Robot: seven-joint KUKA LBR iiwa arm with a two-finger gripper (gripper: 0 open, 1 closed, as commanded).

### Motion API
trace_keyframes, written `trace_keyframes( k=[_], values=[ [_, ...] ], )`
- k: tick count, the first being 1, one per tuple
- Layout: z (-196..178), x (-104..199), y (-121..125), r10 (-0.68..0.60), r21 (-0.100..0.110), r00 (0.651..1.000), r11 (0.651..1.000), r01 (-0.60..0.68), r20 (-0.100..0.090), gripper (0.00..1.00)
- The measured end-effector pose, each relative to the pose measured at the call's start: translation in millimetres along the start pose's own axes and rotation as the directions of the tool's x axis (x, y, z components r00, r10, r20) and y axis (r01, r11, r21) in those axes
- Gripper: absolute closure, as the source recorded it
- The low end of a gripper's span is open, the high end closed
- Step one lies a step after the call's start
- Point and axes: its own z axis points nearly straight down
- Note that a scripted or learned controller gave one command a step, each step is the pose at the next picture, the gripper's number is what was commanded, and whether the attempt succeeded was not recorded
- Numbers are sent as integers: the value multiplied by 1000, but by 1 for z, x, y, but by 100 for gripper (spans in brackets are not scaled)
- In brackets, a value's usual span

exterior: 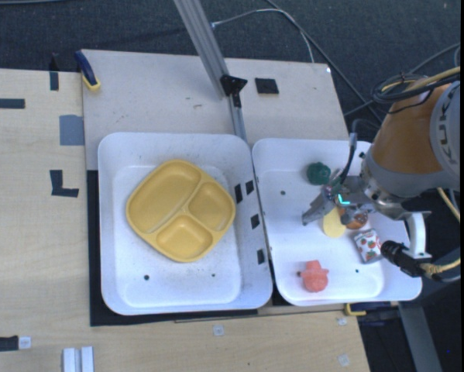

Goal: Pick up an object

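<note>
Left white bin [108,208] on the surface: a yellow three-compartment plastic plate [181,209], lying flat near its centre.

Right white bin [282,157]: a small dark green round object [318,173] toward the far edge; a red-orange lumpy toy [314,277] near the near edge; a pale yellow rounded piece [333,225] mid-bin; a small white-and-red patterned block [368,245] toward the right edge.

The grey gripper [330,206] hangs low over mid-bin. Jaws: cannot tell how wide, nothing visibly held. The yellow piece lies just beside the gripper, on the near side; likeliest target.
</note>
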Motion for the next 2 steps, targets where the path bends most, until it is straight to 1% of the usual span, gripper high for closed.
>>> trace_keyframes(
  k=[1, 2],
  values=[
    [0, 0, 0, 0, -1, 1000, 1000, 0, 0, 0],
    [66, -1, -1, 2, 5, 1000, 1000, -2, 0, 0]
  ],
)
